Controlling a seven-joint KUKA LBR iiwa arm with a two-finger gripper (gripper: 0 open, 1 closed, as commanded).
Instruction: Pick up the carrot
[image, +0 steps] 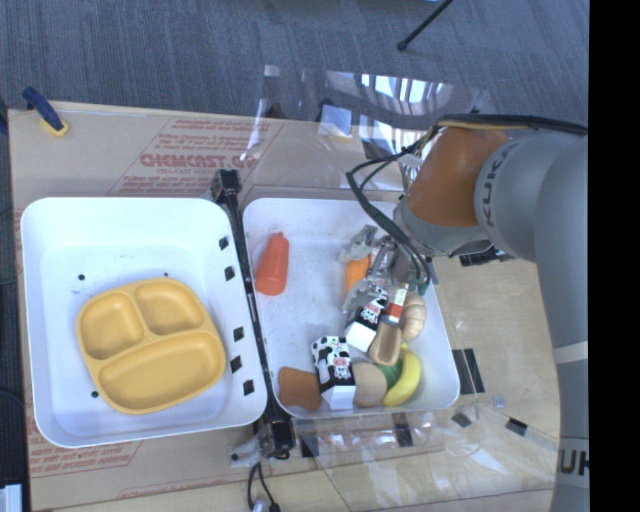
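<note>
Seemingly the carrot (356, 272) lies near-upright, partly hidden

two bins sit side by side on the bench. left bin (40, 300): a divided tray (150, 345) lies toward its near edge. right bin (300, 215): one cylinder-shaped item (272, 264) lies by the left wall; a cluster of toy foods (365, 365) sits along the near edge toward the right corner. the gripper (375, 265) sits over the bin's right half.

Red print reading "CHEMCAST" runs across the brown protective paper (190, 150) covering the table behind the bins. Smaller red lines beneath it are too blurred to read. Dark letters, "KU", mark the grey arm (570, 462) at the lower right.
</note>
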